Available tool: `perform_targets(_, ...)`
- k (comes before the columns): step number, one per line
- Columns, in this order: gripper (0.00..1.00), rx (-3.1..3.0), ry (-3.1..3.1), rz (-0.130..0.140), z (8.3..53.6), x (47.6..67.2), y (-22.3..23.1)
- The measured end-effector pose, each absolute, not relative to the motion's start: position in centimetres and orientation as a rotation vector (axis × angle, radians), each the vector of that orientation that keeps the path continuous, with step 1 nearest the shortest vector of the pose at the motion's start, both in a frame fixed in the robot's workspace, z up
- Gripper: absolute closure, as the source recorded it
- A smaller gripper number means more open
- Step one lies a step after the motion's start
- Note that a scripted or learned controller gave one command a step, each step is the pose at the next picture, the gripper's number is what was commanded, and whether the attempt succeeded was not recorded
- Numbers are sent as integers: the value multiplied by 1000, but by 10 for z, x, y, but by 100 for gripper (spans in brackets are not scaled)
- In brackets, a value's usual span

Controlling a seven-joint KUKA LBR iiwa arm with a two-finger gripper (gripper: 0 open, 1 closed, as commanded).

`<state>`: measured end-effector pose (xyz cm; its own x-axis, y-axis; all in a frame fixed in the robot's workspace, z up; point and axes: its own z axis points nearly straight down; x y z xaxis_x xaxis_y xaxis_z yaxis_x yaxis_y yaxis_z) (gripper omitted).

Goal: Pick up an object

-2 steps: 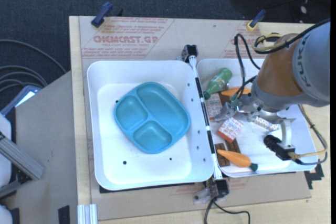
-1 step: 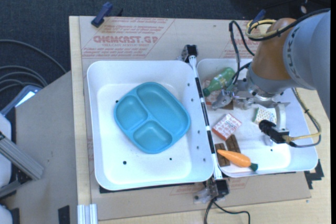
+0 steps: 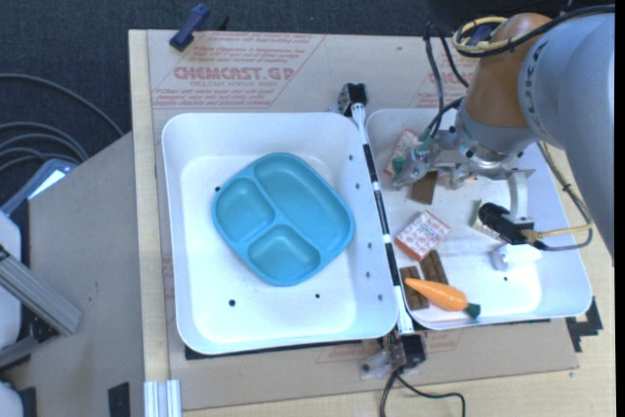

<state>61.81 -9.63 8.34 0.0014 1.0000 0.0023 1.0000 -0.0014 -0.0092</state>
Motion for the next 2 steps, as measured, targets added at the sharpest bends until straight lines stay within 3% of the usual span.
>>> perform_targets(1, 0, -2219, -2219, 2, 84, 633, -94)
perform_targets(2, 0, -2207, -2193, 32, 80, 656, -100)
